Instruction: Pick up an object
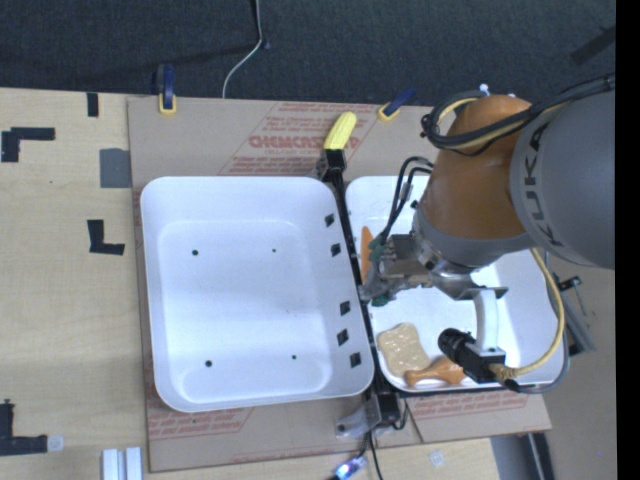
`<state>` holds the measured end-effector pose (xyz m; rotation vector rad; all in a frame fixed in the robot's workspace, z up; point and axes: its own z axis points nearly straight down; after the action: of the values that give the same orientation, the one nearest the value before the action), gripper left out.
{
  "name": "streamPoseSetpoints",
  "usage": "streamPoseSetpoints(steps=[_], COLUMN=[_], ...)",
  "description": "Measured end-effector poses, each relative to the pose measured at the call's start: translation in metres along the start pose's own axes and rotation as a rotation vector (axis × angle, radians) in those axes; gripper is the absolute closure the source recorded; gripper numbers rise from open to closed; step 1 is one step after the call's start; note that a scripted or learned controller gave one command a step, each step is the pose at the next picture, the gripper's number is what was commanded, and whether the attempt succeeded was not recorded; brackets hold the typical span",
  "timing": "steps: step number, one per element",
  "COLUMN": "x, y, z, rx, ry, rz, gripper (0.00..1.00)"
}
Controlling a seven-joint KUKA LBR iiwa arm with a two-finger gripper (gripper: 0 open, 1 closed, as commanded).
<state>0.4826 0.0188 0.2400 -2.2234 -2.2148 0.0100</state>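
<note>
My gripper (382, 286) hangs low over the left side of the right bin (375, 200), close to the wall between the two bins. The wrist and arm hide most of it. A small orange thing (367, 240) shows just behind it, next to the dividing wall. A tan, biscuit-like piece (400, 347) lies in the bin's front left corner, in front of the gripper. An orange-tan, drumstick-shaped thing (436, 373) lies beside it at the front edge. Nothing shows between the fingers.
The left bin (240, 293) sits to the left, its right wall lined with black clips. A yellow-handled clamp (339, 133) holds the bins at the back edge. The arm covers much of the right bin.
</note>
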Motion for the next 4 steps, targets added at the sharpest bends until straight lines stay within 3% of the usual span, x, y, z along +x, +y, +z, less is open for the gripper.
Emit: streamPoseSetpoints(steps=[3, 4], x=[0.004, 0.018], y=[0.0, 0.071], z=[-0.03, -0.06], rx=[0.002, -0.012], ry=[0.002, 0.002], rz=[-0.009, -0.008], gripper=[1.0, 1.0])
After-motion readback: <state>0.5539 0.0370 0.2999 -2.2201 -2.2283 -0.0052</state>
